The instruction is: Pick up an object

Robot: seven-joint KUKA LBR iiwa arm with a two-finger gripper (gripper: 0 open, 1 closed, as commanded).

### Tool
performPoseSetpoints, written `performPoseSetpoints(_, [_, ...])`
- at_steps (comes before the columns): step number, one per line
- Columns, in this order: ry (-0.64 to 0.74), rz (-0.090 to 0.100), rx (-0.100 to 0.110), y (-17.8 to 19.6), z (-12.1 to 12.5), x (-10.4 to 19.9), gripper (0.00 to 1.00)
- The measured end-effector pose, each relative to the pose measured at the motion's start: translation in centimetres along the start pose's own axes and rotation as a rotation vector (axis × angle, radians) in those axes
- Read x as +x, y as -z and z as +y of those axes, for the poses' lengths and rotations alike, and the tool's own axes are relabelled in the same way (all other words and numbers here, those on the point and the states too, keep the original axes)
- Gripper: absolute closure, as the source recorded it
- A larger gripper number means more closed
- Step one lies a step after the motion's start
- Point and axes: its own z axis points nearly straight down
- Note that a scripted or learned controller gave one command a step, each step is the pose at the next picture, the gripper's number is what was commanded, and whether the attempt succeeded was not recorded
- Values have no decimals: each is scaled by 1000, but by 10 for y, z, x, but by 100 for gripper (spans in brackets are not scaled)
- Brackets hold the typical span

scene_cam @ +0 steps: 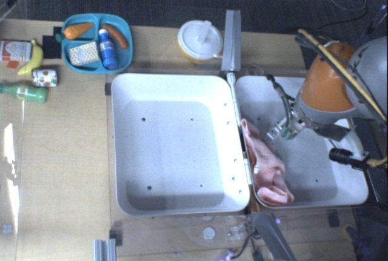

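**One pink cloth in the right bin; gripper above it, not yet on it**

One graspable item lies in the bins: a crumpled pink cloth [265, 166], against the left wall of the right bin [339, 190], running from about mid-wall down to the near-left corner. Its lower end is bunched into a thicker fold. The left bin [170, 145] has a bare white floor with a few small dark dots.

The gripper [284, 130] sits in the right bin, just right of and slightly above the cloth's upper end, below the orange wrist band. Nothing shows between its tips. Whether the jaws are apart or together cannot be told from this view; the tip is small and cluttered with cable.

Handling judgement: soft, light, limp. It will drape and sag when lifted, not slide like a hard part. No breakage risk. A pinch on a flat single layer may slip out; a raised ridge gives more material to close on. Best candidates: the thick fold near the corner, or the humped middle. The wall edge is poor, since a finger could strike the bin divider.

Off-bin items on the bench: a blue divided tray [97, 43] with toy food, a white lidded container [200, 40], a banana [33, 58], a small can [44, 77], a green bottle [24, 92].

Status: pick not made.
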Motion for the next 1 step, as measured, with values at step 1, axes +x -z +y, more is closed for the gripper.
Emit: performPoseSetpoints(1, [96, 7, 5, 95, 43, -5, 0])
